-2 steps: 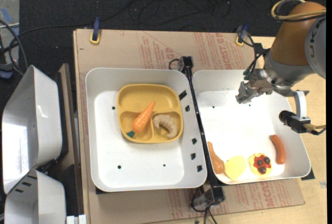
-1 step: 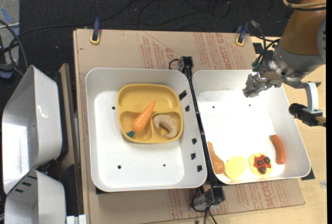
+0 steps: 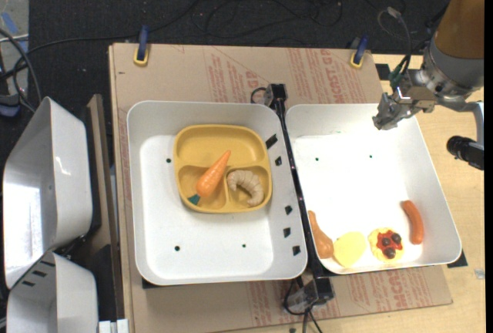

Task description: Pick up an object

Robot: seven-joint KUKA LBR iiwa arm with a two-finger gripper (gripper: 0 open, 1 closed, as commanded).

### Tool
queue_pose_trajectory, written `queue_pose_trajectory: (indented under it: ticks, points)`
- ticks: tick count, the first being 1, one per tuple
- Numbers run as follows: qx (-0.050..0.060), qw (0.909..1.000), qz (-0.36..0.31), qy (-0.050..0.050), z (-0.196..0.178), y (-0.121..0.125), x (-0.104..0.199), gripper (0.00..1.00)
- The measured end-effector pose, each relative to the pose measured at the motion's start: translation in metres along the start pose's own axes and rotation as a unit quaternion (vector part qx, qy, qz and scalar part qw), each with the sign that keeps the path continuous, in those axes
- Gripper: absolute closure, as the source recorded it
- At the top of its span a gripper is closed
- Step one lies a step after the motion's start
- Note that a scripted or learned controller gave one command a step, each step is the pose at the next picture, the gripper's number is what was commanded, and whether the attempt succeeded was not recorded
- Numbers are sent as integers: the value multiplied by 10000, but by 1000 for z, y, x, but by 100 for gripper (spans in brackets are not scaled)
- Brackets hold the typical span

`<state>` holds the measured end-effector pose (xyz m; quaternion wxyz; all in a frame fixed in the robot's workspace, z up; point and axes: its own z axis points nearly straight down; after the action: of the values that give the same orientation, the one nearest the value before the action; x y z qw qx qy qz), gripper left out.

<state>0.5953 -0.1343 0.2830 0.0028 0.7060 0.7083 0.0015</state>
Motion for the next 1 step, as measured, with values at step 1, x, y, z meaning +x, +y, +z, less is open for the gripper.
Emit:
queue_pose_trajectory:
  ticks: [1]
  points:
    - [40,10000,-18,17,8,-25,54,100]
